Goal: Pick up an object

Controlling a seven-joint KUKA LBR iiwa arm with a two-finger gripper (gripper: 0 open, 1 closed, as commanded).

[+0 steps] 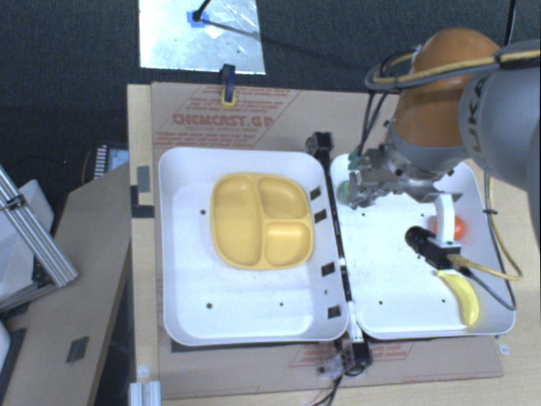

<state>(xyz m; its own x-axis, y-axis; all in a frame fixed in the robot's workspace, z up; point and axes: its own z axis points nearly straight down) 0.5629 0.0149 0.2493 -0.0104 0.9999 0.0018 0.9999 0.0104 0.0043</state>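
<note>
Gripper down in the far left corner of the right bin, close to the divider between the two bins. Open or closed: cannot tell from this angle, the tip lost in metal and shadow. Nothing visibly held.

Just beside the tip, on its left: a small pale green object, rounded, half hidden, resting against the bin's left wall; touching the gripper or not, unclear. Above and to the right, the grey arm with its orange band, reaching in across the bin's far right corner.

Elsewhere in the right bin: a small orange-red object near the right wall, shape too small to make out, and a yellow banana lying in the near right corner, curved, its length roughly along the right wall. Both well apart from the gripper.

In the left bin: a yellow divided plate, rounded-square, lying flat near the middle, with one large compartment on the left and two smaller ones on the right.

Under both bins: a brown cardboard sheet with red lettering.
</note>
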